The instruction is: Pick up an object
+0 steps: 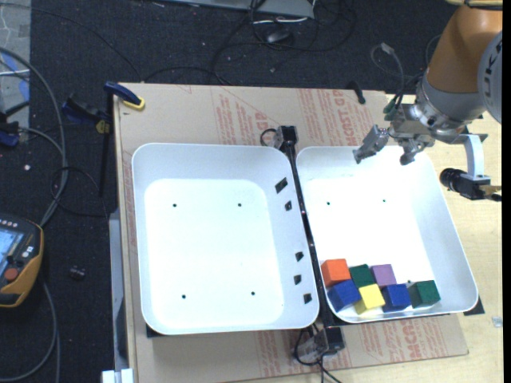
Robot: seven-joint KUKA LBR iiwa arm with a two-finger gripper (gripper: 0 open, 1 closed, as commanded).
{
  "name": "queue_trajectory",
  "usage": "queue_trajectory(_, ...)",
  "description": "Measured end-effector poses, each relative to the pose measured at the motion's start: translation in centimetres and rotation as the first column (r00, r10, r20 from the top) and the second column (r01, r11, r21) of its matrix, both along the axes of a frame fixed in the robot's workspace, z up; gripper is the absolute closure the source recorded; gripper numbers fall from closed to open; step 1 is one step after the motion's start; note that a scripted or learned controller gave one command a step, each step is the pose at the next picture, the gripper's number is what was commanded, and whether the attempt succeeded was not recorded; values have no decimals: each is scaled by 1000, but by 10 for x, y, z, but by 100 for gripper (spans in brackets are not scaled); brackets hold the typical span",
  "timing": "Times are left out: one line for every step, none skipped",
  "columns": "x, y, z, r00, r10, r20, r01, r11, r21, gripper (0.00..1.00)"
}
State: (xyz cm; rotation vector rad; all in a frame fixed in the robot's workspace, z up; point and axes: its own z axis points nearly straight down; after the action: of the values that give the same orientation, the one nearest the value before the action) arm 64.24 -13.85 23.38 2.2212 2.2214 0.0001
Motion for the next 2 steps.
queue_trajectory(1,39,-152,1000,2,-10,-2,1000,2,0)
queue_trajectory(4,37,-135,1000,0,0,0,1000,0,100)
